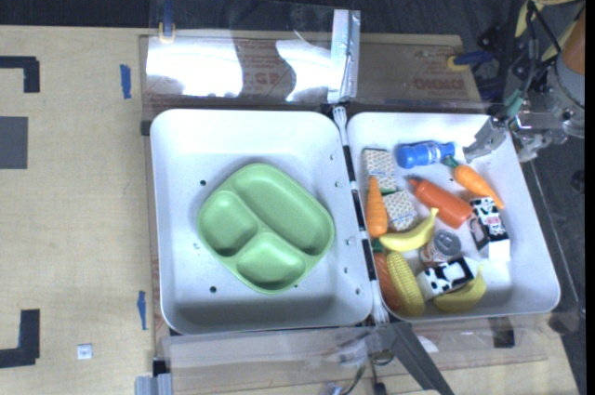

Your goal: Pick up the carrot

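Carrot [478, 182]: one, right bin [535, 240]; bananas: two; green tray [265, 225]: one.

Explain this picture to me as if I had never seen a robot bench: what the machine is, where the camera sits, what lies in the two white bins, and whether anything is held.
The picture comes from one fixed camera above the bench, looking down at a slant. The machine is a robot arm that reaches in from the right; its gripper sits near the upper right corner of the right bin. It is too small here to tell whether anything is held.

The left bin holds a green divided plate.

The right bin holds a heap of toy food and small items: a blue bottle, an orange bottle, a banana, a corn cob, and two carrot-like orange pieces. One carrot lies just below the gripper; another orange piece lies along the bin's left wall. The job is to pick up the carrot, and both still lie in the bin.
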Available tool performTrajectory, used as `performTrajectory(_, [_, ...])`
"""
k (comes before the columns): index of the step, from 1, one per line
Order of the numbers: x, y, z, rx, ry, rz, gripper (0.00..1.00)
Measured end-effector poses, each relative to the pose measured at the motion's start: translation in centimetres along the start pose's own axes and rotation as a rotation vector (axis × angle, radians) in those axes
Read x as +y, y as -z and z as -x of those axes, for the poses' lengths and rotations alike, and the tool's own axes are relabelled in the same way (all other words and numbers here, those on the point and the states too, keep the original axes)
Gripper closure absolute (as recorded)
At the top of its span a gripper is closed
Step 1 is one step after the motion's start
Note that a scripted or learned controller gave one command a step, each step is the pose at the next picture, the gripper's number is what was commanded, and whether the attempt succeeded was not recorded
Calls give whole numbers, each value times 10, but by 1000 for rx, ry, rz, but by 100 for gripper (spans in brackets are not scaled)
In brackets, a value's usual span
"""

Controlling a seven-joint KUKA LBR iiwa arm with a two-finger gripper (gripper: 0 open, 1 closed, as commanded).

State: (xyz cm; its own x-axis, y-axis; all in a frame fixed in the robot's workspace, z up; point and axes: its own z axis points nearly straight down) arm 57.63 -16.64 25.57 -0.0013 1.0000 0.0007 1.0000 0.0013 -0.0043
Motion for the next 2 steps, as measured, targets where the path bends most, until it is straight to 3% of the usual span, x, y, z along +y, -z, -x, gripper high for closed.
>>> performTrajectory(1, [16,-151,16,0,-135,2,0])
performTrajectory(2, [9,-170,25,1,211,6,0])
